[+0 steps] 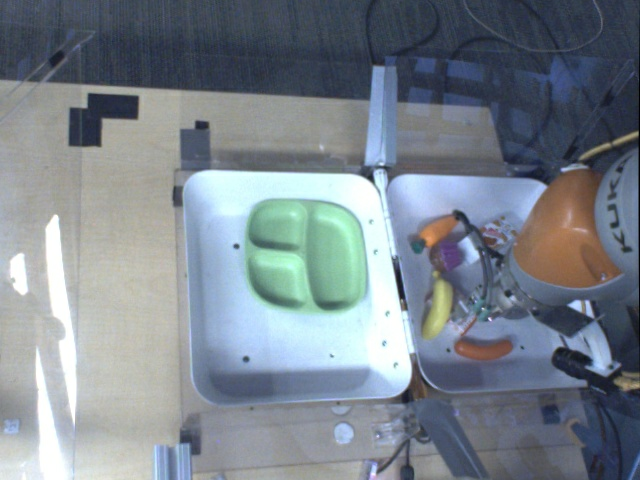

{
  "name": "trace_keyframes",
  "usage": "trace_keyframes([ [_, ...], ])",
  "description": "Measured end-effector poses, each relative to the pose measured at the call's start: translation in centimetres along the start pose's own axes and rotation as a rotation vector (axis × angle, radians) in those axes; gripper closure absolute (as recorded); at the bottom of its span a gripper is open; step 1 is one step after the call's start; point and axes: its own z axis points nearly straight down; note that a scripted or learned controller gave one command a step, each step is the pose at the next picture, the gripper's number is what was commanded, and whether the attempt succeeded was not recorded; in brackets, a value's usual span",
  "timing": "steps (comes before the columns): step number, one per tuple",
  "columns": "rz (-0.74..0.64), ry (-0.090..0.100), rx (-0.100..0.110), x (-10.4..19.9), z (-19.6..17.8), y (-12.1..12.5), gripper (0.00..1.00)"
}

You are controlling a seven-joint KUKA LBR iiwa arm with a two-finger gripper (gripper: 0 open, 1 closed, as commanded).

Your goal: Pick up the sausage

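The sausage (484, 348), a short reddish-brown link, lies near the front of the right bin (435, 373). My gripper (480, 303) hangs just behind and above it, at the end of the orange-banded arm that reaches in from the right. Wires and the wrist body hide its fingertips. A yellow banana (437, 308) lies to the left of the gripper. Further back sit an orange carrot (436, 232) and a purple item (447, 255).
A green divided plate (306, 252) rests in the left bin (215, 368). A metal divider post (381, 118) stands between the bins at the back. The arm's bulk (570, 243) covers the right bin's right side.
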Motion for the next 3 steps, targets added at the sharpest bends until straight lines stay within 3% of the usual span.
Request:
trace_keyframes([
  [1,-0.407,0.029,0.013,6.5,-8.6,2.9,1.00],
  [2,-0.407,0.022,0.004,6.4,-9.8,3.3,1.00],
  [3,-0.643,0.032,0.011,4.8,-8.5,4.0,1.00],
])
